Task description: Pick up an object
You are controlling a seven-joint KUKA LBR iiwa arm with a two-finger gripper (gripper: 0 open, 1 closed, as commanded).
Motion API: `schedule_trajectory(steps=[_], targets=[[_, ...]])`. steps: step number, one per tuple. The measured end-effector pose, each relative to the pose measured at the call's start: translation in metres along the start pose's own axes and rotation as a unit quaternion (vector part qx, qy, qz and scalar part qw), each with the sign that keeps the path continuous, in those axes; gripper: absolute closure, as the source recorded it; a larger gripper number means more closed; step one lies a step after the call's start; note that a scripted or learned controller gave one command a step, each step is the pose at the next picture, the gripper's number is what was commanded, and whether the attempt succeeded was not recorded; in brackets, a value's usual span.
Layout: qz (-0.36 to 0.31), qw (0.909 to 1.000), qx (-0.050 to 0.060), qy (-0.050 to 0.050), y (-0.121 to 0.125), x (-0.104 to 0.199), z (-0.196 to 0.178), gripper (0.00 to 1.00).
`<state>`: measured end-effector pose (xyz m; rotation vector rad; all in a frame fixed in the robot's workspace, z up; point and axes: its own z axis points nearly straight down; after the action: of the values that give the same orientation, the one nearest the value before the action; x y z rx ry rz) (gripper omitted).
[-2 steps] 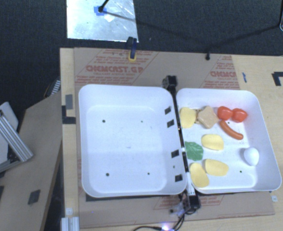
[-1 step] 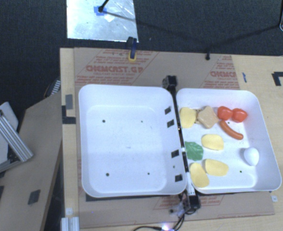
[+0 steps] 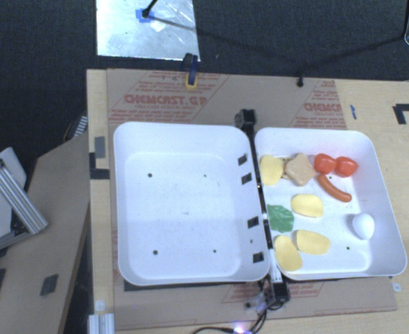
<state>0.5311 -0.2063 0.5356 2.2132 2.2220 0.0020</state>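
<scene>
Across the surface (image 3: 100, 96), found two shallow white bins side by side, rims touching along a seam fitted with small black clips (image 3: 246, 179). Saw under both a brown cardboard sheet (image 3: 274, 96) with red print, and at its far edge a yellow-and-blue clamp (image 3: 190, 72). Counted all the loose objects in the right bin (image 3: 385, 186), none touching the left bin (image 3: 183, 200). Noted, along the right bin's far side, a pale yellow piece (image 3: 271, 170) hard against a tan slab like a bread slice (image 3: 300, 169), then a red lumpy object (image 3: 335, 164) near the far right corner. Spotted just in front of the red one a thin orange-red sausage (image 3: 335, 188) lying at a slant. Found mid-bin a yellow oval (image 3: 307, 205) and, beside it toward the seam, a green leaf-like piece (image 3: 281, 218). Saw a white egg (image 3: 362, 225) alone toward the right wall, apart from the rest. Made out two more yellow pieces near the front, one flat (image 3: 311, 241) and one rounder (image 3: 287, 252) by the seam, edges touching or nearly so. Could not tell whether the gripper was released or clenched. Noticed beyond the surface a silvery sheet (image 3: 147, 18) on dark carpet, and at the left an aluminium rail (image 3: 6, 186).
</scene>
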Motion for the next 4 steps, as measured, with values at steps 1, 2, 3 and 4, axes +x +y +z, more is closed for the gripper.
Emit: schedule_trajectory(steps=[1,2,3,4], targets=[[0.001,1.0,0.001,0.001,-0.046,0.0,0.0,1.0],[0.0,1.0,0.0,0.0,-0.011,0.0,0.0,1.0],[-0.001,1.0,0.0,0.0,0.02,0.0,0.0,1.0],[0.002,1.0,0.002,0.002,-0.047,0.011,0.0,1.0]])
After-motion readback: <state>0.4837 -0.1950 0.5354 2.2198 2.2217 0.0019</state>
